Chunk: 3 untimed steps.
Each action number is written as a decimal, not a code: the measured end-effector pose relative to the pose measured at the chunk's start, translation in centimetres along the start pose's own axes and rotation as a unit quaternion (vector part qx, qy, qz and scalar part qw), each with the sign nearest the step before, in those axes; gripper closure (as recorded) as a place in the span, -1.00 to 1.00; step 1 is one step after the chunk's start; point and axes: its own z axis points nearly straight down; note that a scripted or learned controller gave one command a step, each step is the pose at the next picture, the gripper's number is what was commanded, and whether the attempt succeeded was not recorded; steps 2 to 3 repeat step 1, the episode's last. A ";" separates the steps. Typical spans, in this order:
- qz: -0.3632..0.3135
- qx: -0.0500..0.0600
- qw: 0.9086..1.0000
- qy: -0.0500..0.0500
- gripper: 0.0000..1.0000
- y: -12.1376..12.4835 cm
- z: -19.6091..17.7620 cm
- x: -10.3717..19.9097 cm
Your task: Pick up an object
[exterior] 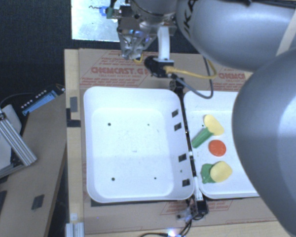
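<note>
The gripper (133,46) hangs above the far edge of the left bin (96,147). In the right bin (227,194) lie a yellow-and-green piece (207,131), an orange disc (217,147) and another yellow-and-green piece (216,172).

The left bin (133,142) lies bare and open from above — free room. Right of it, past the clipped divider (186,132), the arm's grey bulk (266,107) overhangs the right bin (222,189) — crowding access.
</note>
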 end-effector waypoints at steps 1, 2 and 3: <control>0.004 0.003 1.000 -0.003 1.00 0.0 3.8 0.3; 0.004 0.003 1.000 -0.003 1.00 0.0 3.8 0.3; 0.004 0.003 1.000 -0.003 1.00 0.0 3.8 0.3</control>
